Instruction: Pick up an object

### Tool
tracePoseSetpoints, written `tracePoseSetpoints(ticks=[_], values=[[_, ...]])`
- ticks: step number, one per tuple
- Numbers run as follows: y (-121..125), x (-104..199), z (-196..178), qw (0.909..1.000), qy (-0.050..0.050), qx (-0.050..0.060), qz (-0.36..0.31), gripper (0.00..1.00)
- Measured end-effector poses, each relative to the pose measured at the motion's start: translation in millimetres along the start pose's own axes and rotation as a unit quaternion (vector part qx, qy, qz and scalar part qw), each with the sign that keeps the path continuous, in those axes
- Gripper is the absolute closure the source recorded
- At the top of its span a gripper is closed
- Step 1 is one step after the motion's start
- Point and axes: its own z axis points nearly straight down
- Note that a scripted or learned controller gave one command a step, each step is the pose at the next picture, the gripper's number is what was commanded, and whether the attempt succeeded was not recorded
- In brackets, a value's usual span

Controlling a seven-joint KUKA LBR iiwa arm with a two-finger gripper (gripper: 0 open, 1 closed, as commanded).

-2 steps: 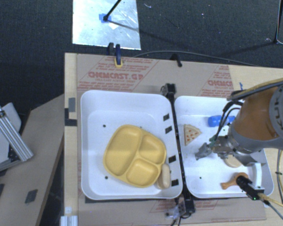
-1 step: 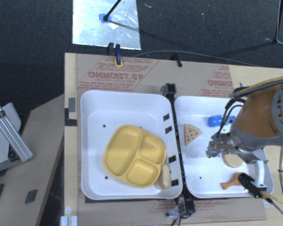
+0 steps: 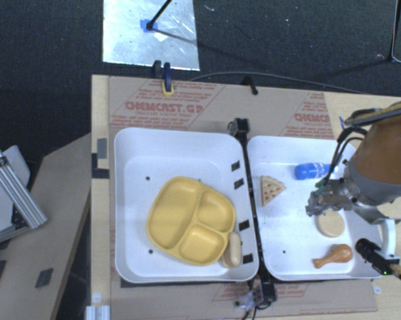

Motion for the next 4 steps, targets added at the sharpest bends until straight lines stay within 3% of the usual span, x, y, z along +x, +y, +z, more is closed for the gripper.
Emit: tracePoseSetpoints(ticks=[2,4], values=[[6.7,0.0,-74.4,1.0,0.0,0.001,-0.002,1.0],[27.5,107.7,-59.9,1.0,0.001,0.002,-0.005,1.0]])
